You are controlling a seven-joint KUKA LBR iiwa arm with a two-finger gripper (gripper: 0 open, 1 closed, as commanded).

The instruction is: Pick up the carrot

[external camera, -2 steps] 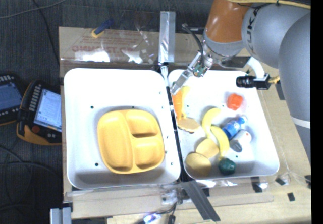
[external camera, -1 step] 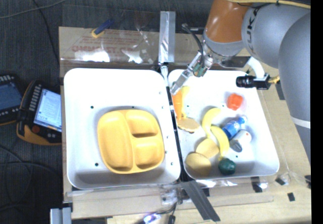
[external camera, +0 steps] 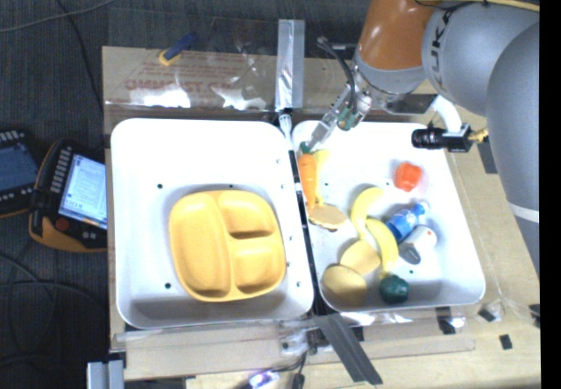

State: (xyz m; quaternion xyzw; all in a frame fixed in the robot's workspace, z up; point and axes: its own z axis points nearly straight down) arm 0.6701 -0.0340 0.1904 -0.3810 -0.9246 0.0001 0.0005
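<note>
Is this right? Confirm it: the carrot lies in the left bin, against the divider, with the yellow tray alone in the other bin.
Not right. The camera view shows the carrot in the right bin, against the divider. The yellow tray sits alone in the left bin.

Left bin (external camera: 140, 203) holds a yellow divided plate (external camera: 228, 243). Right bin (external camera: 456, 229) — two bananas (external camera: 375, 225), blue can (external camera: 403, 222), orange-red item (external camera: 408, 175), dark green thing (external camera: 394, 289), tan cookie (external camera: 329, 216) nr the divider. Handheld screen (external camera: 74, 199) sits left of bench.
</note>
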